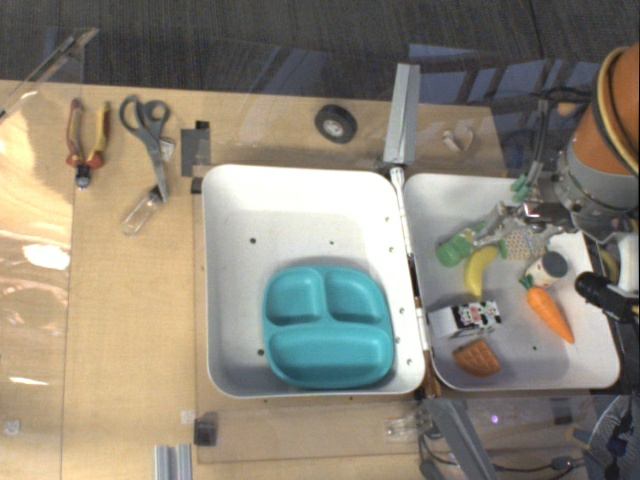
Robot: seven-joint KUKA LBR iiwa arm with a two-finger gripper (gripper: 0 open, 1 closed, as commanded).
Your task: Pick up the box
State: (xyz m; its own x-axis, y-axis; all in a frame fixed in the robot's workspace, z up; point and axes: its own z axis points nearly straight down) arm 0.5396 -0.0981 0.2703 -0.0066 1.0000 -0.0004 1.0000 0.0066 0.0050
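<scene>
The grey arm with its orange band (618, 108) enters at the right edge and hangs over the far right part of the right shallow white bin (590, 368). Its tool (528, 211) sits low near that bin's back, among thin green and metal parts; whether it is released or clenched cannot be told from this view, and nothing can be seen gripped in it.

The task's thing, 1 small white box with dark printing (465, 316), lies flat in the right bin near its left wall, in the front half. It sits well apart from the tool, just below 1 yellow plastic banana (479, 268) and just above 1 orange-brown ridged toy (476, 358).

Also in the right bin are 1 light green rounded toy (455, 249) just beside the banana's upper end, 1 orange toy carrot (549, 311) lying at a slant toward the right, and 1 small white and dark round piece (551, 265) near the carrot's top.

The left shallow white bin (240, 228) holds 1 teal plastic tray with 3 compartments (328, 324), set toward its front right.

On the wooden table (120, 318) behind the bins lie 1 pair of grey-handled scissors (150, 138), 1 pair of red-handled pliers (86, 140) and 1 black roll of tape (336, 123).
</scene>
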